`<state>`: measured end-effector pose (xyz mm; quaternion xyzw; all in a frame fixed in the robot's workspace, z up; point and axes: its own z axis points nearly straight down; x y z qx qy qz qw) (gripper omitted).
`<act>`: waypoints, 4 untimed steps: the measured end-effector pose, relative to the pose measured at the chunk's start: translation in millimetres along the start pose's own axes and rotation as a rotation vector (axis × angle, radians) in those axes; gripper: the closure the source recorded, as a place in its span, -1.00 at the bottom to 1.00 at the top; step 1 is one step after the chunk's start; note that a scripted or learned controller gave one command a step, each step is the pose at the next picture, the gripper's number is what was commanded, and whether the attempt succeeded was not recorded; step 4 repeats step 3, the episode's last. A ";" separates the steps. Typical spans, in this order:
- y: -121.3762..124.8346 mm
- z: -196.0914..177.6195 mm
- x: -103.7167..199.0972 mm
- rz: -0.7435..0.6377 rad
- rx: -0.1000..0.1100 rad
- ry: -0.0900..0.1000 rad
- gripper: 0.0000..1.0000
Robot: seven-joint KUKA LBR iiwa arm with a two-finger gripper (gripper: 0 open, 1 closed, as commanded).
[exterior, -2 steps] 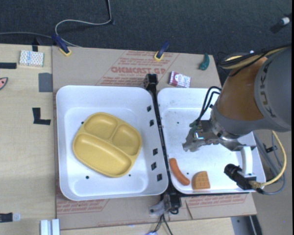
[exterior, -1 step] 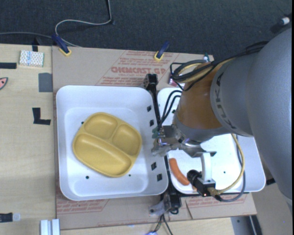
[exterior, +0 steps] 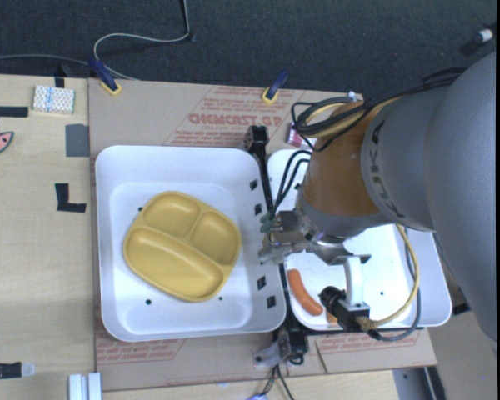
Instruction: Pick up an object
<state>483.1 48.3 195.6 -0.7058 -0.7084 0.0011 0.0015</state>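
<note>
The gripper [exterior: 277, 244] is hanging over the left edge of the right bin [exterior: 417, 307], beside the wall it shares with the left bin [exterior: 117, 223], and its metal body is hiding its working end, so I cannot tell how open it is or whether it is touching anything. The grey arm [exterior: 450, 157] with its glossy orange band [exterior: 337, 173] is reaching in from the desk's right edge and covering most of the right bin. A smooth orange sausage-shaped object [exterior: 304, 294] is lying on the right bin's floor near the desk's front edge, just below the gripper and apart from it. A yellow plastic tray [exterior: 182, 244], rounded and divided into three compartments, is resting flat in the middle of the left bin. Both bins are sitting on a printed cardboard sheet [exterior: 217, 115] covering the desk.
</note>
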 end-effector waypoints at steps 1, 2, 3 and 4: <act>0.0 0.0 0.0 0.000 0.000 0.000 -1.00; 0.1 -9.1 0.8 -0.002 0.001 0.001 1.00; 0.1 -9.1 0.7 -0.002 0.001 0.000 -1.00; 0.1 -9.1 0.7 -0.002 0.001 0.000 -1.00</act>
